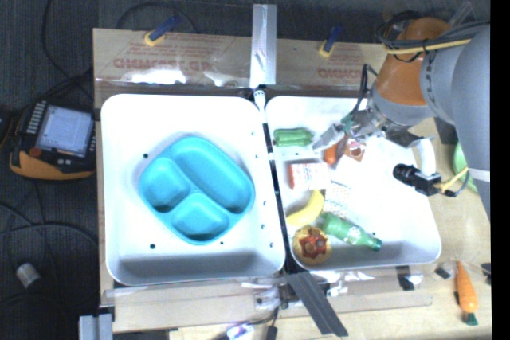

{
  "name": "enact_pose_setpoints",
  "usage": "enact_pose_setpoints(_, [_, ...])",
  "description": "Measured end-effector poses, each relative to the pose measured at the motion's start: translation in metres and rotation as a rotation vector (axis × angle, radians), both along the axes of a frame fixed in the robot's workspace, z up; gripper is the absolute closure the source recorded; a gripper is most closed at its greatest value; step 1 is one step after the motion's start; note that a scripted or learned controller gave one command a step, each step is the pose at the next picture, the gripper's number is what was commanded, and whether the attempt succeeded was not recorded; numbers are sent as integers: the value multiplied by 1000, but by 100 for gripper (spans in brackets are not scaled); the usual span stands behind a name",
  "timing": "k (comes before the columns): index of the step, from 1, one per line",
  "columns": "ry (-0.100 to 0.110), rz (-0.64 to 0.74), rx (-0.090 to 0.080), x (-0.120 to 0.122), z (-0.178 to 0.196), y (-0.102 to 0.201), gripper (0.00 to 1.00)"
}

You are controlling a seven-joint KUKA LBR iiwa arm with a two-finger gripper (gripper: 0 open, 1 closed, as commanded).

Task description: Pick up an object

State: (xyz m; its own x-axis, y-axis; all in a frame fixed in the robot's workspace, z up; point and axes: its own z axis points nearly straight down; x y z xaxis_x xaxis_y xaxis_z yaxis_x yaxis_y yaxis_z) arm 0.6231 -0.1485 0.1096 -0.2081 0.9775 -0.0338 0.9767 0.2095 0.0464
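Camera view, looking down at a slant: the gripper (339,138) sits low in the right bin (414,207), at its upper middle, just above a small orange-and-white packet (353,149) that lies touching or nearly touching its tip (whether the packet is actually between the fingers cannot be told, nor how far they are spread). A green pouch (292,137) lies just to the gripper's left, near the wall between the bins; a red-and-white carton (304,173) lies below it. Further down are a banana (307,209), a green bottle (349,232) on its side, and a round brown-and-red item (312,244) at the bin's lower left corner, touching the banana's end. The arm (458,95) enters from the right, its orange band (400,76) above the wrist, the wrist angled down and leftward into the bin. Two white bins stand side by side on the bench (183,64); the left bin (127,251) holds one blue three-compartment tray (197,187). One of each listed thing is in the right bin.
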Motion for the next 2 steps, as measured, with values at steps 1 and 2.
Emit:
enact_pose_setpoints(1, [27,208,5,27,-12,24,0])
enact_pose_setpoints(2, [21,209,3,29,1,25,100])
